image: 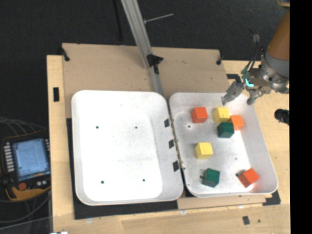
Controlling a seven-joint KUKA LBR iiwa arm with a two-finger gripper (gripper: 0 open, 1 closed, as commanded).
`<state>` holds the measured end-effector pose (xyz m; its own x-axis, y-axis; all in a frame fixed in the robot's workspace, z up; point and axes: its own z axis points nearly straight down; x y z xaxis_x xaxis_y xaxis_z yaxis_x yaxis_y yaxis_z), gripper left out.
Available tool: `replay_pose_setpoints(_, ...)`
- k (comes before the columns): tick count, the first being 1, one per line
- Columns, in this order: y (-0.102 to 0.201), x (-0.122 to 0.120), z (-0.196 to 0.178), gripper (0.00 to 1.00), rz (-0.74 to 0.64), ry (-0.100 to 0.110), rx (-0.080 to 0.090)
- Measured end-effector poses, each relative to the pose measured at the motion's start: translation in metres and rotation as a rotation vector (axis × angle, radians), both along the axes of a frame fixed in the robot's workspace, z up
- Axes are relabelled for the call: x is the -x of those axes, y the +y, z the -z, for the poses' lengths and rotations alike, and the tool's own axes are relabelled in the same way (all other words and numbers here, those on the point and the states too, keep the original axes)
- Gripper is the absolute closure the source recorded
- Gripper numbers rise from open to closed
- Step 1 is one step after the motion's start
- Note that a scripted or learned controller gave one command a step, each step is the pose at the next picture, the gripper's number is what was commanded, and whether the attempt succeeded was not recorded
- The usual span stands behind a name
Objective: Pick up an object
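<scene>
Pincer (241, 97) spread apart over right bin's (258, 145) far edge, holding nothing, blocks clustered just beneath.

And here we are in a robotics lab, no doubt about it. A plain wooden desk (122, 72) stands over dark carpeted floor (58, 13), carrying two shallow white bins (80, 130) set side by side. An aluminium mast (139, 28) rises at a slant behind them. On the left, a teach pendant (27, 160) glows with its screen lit, cables trailing beside it. And from the right comes the industrial arm (275, 57), orange band and all. Coloured wooden blocks (204, 150) serve as test pieces.
</scene>
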<state>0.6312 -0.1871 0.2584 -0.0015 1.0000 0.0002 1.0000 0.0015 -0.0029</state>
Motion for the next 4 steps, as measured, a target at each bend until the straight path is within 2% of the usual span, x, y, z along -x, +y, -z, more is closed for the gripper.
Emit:
replay_pose_setpoints(1, 0.000, -0.001, -0.003, 0.00, -0.002, -0.004, 0.003)
replay_pose_setpoints(3, -0.012, 0.002, 0.088, 0.00, 0.002, 0.001, 0.002)
replay_pose_setpoints(4, -0.002, -0.003, 0.134, 0.00, -0.002, -0.009, 0.001)
